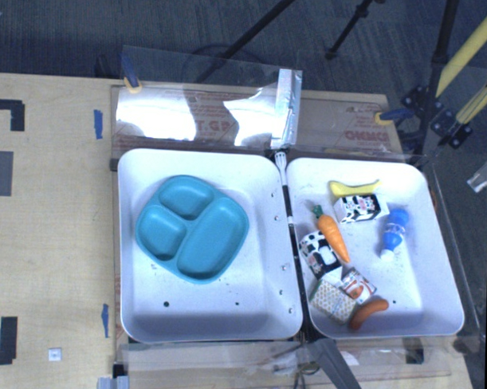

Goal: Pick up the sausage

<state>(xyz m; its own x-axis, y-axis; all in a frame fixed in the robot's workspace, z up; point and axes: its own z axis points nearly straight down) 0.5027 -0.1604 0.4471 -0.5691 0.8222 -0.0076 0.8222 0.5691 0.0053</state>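
The sausage [369,313] lay at the near edge of the right bin [443,304], touching a patterned packet [330,300] and a small red-and-white pack [355,286]. Just behind were a cow-print carton [320,253] and a carrot [333,237] leaning against it. Farther back stood a blue bottle [394,232], a second cow-print carton [360,207] and a banana [353,188]. The left bin [136,306] held a blue divided plate [193,226]. How far the hand was open, or what it touched, could not be told.
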